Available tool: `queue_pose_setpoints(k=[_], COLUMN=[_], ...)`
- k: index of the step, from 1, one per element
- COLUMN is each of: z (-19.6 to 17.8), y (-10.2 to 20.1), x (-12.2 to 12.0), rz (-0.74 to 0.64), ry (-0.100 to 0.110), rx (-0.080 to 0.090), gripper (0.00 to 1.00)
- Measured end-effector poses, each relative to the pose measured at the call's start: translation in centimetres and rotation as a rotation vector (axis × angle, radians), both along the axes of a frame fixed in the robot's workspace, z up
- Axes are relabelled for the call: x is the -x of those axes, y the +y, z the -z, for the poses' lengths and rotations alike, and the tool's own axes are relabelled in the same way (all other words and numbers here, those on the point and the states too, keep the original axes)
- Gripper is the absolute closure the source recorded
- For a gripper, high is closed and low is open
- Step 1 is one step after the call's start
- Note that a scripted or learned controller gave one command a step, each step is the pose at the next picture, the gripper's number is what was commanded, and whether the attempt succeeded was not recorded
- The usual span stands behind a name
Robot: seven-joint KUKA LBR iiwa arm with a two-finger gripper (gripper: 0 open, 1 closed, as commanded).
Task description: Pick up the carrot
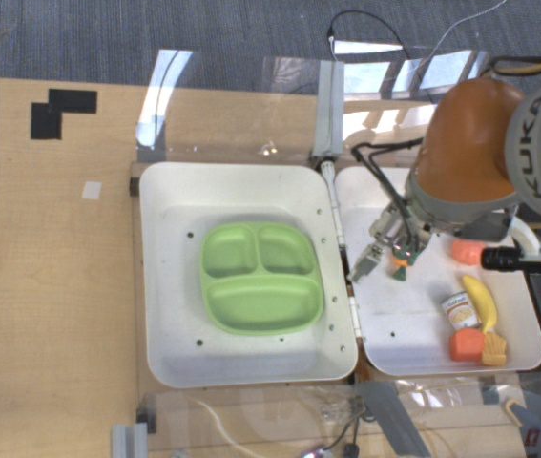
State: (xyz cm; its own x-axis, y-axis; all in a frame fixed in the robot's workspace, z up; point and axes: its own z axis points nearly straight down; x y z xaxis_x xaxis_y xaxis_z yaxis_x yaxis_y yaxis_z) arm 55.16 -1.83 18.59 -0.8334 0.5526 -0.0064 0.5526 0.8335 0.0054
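The carrot (400, 270) is a small orange piece with a green top, lying in the left part of the right bin (384, 327). My gripper (383, 263) hangs over that spot, reaching in from the right under the orange-banded wrist. Its two fingers stand apart, one fingertip (364, 265) pointing towards the divider between the bins. The carrot sits right at the other fingertip, not between the two. Whether that finger touches it I cannot tell.
A green divided plate (260, 277) lies in the left bin (170, 256). In the right bin's right half are a banana (481, 299), a small can (457, 308), a salmon-coloured piece (466, 252), an orange block (465, 344) and a yellow toy (494, 349).
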Motion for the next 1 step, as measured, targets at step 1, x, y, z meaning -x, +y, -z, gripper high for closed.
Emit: queue_pose_setpoints(k=[1], z=[0.82], y=[-6.46], x=[3.51], rz=[-0.121], ry=[0.002], rx=[0.002], gripper=[0.00])
